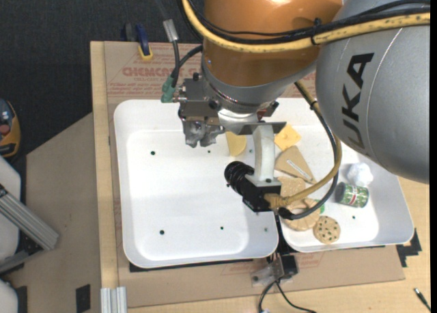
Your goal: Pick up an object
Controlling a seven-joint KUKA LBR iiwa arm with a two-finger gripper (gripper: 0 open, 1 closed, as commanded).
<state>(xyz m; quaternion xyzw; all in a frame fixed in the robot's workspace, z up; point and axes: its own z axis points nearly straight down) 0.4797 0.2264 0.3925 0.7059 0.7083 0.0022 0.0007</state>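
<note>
Two shallow white bins (136, 188) side by side on brown cardboard sheet (109, 168) with red print along far edge. Blue-and-yellow clamp (143, 42) at cardboard's far-left edge. Dark carpet (48, 31) beyond, far and left. Aluminium rail (24, 219) at near-left, slanted. Yellow-and-dark item (7, 130) at left edge, partly cut off, identity unclear. Small black connector with cable (280, 270) at near edge, between bins.
</note>
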